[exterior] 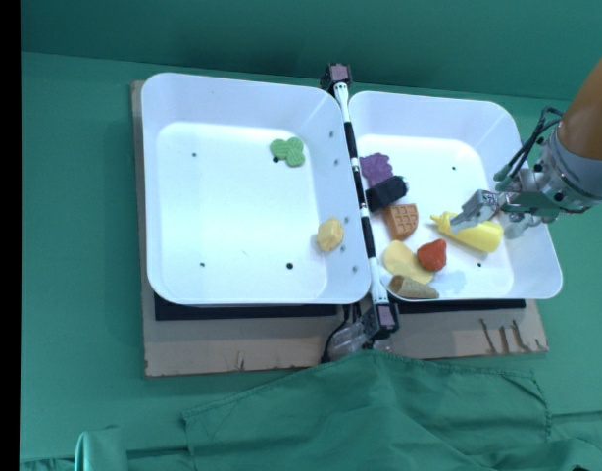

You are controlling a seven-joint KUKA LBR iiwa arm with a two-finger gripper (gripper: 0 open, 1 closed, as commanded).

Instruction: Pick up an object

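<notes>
My gripper (493, 218) hangs low over the right side of the right bin (482, 116), reaching in from the right. Directly under and beside it lies a long yellow toy (472, 234), with its pointed end toward the bin's middle. The gripper's body overlaps the toy's right end, so I cannot see whether the two touch. To its left sit a red strawberry (432, 255), an orange waffle piece (402, 220), a black block (386, 192) and purple grapes (376, 168).
A yellow wedge (405, 261) and a tan cone (413, 287) lie at the right bin's front left corner. The left bin (183, 96) holds a green clover shape (288, 151) and a small yellow lump (329, 235). Green cloth (379, 410) lies in front.
</notes>
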